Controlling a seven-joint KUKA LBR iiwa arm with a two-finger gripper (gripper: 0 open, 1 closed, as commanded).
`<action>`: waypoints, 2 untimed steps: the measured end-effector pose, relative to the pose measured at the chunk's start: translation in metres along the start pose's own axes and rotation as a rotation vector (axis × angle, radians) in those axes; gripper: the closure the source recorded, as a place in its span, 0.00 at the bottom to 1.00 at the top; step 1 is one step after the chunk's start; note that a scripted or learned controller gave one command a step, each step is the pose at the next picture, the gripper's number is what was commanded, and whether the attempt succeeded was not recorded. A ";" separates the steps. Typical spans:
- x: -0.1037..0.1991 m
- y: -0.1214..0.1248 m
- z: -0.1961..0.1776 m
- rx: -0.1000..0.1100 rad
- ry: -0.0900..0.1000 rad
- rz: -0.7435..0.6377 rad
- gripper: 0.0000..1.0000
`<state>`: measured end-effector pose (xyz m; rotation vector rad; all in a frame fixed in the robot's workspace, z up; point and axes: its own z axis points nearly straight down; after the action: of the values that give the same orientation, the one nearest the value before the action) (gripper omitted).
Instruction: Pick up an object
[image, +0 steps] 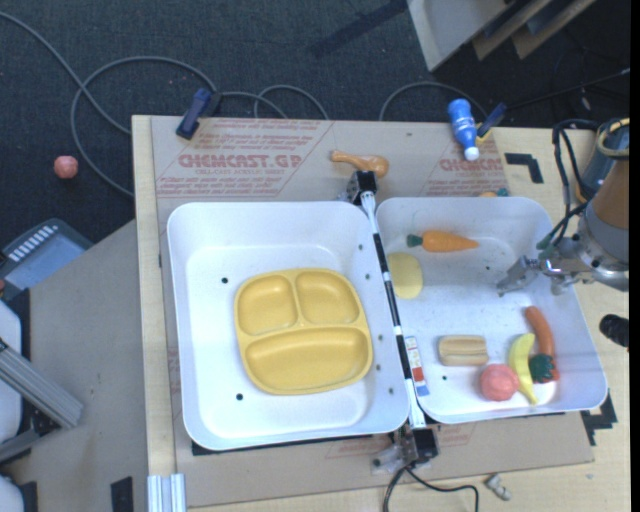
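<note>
The right white bin (455, 405) holds a toy carrot (447, 241), a pale yellow round piece (405, 274), a tan bread roll (462, 350), a pink ball (497, 382), a banana (523, 364) and a red sausage-like piece (540, 330) with a green end. My gripper (520, 276) hangs over the right part of this bin, its metal fingers pointing left and down, above bare bin floor between the carrot and the sausage. Nothing sits between the fingers. The left bin (200, 300) holds a yellow three-compartment plate (300, 330).
A blue-and-white bottle (462, 127) and a tan toy piece (360, 161) lie on the cardboard behind the bins. A blue clip (194, 113) sits at the far left corner. Cables run along the right side by the arm (608, 200).
</note>
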<state>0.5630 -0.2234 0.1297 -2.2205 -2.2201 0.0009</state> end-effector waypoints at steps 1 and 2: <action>0.005 -0.022 0.043 0.002 0.008 -0.004 0.00; 0.003 -0.022 0.032 -0.002 0.002 -0.002 1.00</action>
<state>0.5414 -0.2204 0.0975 -2.2185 -2.2215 -0.0034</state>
